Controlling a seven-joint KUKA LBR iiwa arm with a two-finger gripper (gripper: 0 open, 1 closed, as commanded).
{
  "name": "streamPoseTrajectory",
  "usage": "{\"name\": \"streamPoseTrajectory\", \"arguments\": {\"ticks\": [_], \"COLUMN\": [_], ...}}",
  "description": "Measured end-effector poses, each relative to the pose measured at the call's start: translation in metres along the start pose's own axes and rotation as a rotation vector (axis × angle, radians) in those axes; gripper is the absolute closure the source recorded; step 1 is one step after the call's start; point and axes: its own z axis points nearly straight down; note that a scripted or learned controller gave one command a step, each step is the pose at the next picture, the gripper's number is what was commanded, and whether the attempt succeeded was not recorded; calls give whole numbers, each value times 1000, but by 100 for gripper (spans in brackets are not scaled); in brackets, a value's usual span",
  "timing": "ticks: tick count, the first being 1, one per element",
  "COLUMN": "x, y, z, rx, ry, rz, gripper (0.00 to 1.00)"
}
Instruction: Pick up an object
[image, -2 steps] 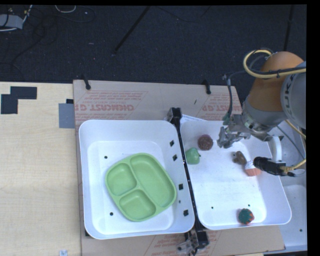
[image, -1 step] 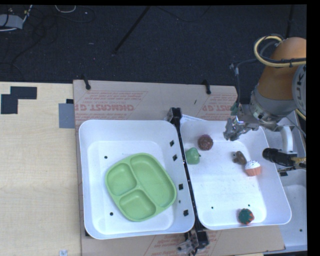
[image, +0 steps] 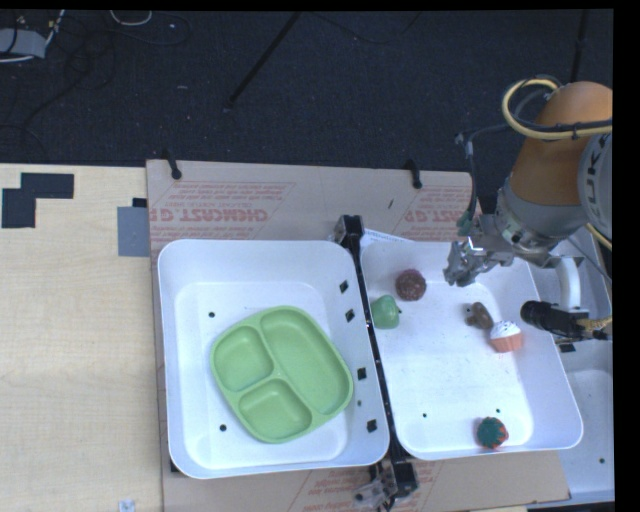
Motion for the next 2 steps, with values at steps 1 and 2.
{"name": "streamPoseTrajectory", "arguments": {"ticks": [1,2], "x": [62,105], "y": [1,-3], "z": [5,3], "rx": [0,0], "ry": [3,2], "rz": [-5,-4], "gripper": [100,100]}}
